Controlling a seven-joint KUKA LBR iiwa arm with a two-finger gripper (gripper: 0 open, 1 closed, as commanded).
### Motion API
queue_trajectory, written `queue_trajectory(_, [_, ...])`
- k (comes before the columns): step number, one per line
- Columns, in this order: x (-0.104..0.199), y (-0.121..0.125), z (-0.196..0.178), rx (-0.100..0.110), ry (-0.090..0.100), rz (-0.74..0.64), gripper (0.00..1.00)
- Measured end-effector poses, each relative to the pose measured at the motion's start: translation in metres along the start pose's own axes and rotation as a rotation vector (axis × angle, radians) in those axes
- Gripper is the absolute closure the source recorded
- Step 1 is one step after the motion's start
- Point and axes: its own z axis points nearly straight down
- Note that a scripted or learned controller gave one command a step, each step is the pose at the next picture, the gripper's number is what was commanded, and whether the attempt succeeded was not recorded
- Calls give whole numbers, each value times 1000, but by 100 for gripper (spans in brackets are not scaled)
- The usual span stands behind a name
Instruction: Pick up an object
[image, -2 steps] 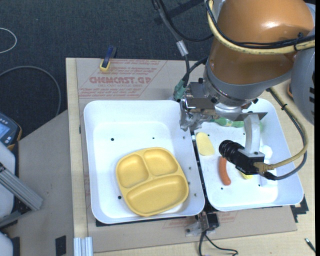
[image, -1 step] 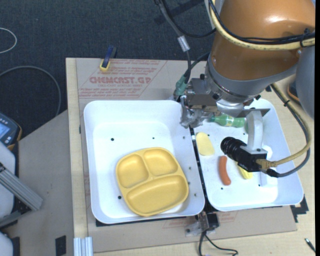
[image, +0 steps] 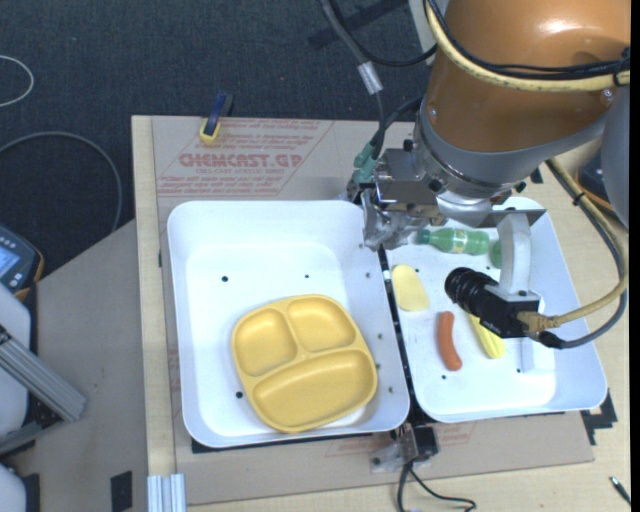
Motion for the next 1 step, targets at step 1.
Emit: queue_trajectory(1, [63,33,44,17,-1,-3,100])
